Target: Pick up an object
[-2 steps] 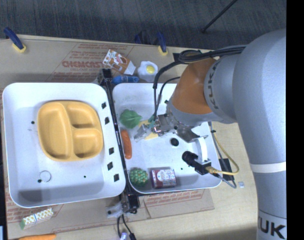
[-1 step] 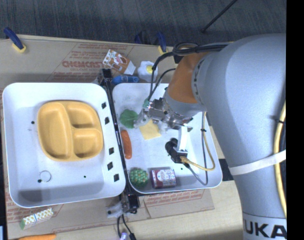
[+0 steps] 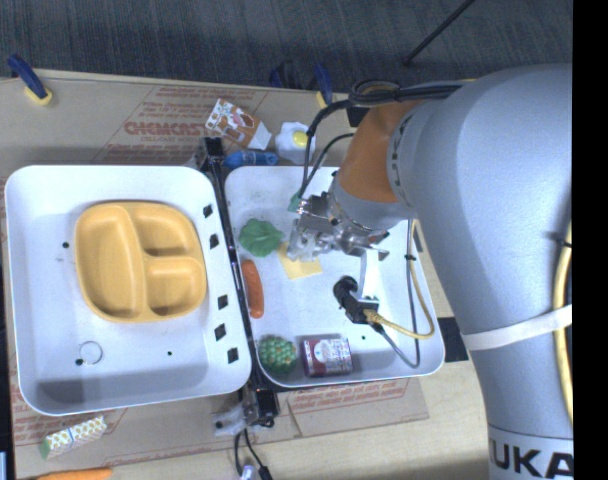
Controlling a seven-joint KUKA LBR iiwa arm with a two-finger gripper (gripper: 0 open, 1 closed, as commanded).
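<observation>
The right bin (image 3: 424, 353) holds a green leafy lettuce piece (image 3: 260, 236), an orange carrot (image 3: 252, 286), a pale yellow cheese slice (image 3: 304, 265), a green bumpy ball (image 3: 276, 351) and a dark red can (image 3: 326, 356) lying on its side. My gripper (image 3: 309, 240) is low in this bin, right at the upper edge of the cheese slice and just right of the lettuce. The wrist body hides the fingertips.
The left bin (image 3: 24, 298) carries a yellow divided plate (image 3: 141, 259). Behind the bins lie a small printed packet (image 3: 230, 121), a blue object (image 3: 250, 157) and a white-yellow item (image 3: 294, 138). A black cable connector (image 3: 350, 298) with a yellow cable hangs over the right bin. A wrapped packet (image 3: 76, 435) rests at the front left.
</observation>
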